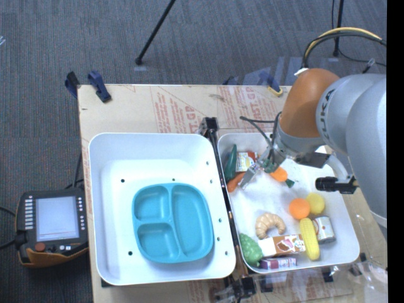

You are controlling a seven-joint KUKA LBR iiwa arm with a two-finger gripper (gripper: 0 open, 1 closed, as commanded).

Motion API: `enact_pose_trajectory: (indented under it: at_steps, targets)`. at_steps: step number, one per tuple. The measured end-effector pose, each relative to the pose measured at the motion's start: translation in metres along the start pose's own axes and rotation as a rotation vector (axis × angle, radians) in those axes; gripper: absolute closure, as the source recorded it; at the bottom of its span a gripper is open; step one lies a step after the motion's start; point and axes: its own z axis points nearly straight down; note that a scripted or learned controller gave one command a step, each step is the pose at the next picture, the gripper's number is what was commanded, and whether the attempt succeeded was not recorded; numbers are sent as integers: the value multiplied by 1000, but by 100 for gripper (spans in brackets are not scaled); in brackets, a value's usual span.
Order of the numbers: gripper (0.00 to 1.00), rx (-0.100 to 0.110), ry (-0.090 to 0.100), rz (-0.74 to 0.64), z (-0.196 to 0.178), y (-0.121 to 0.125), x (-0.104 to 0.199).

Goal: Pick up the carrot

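Note:
The carrot [279, 174] lies in the upper middle of the right bin [350, 245]: a short orange body with a dark green end pointing down and right. My gripper [259, 169] is low in the bin just left of it, with its fingers spread open and the near finger [247, 175] pointing down and left. I see nothing held between the fingers. The carrot touches or nearly touches the gripper's right side. Another orange piece [235, 183] rests against the bin's left wall.
Around the carrot the right bin holds an orange ball [300, 208], a lemon [315, 202], corn [308, 237], a croissant [270, 223], a can [324, 229], a green vegetable [250, 248] and small cartons [287, 245]. The left bin [107, 169] holds a blue divided plate [172, 223].

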Motion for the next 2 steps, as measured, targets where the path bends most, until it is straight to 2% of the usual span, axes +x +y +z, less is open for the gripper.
enact_pose_trajectory:
  at_steps: [1,2]
  targets:
    - [100,0,-2,-10,-11,2,1]
    - [100,-3,0,-182,-53,-31,-2]
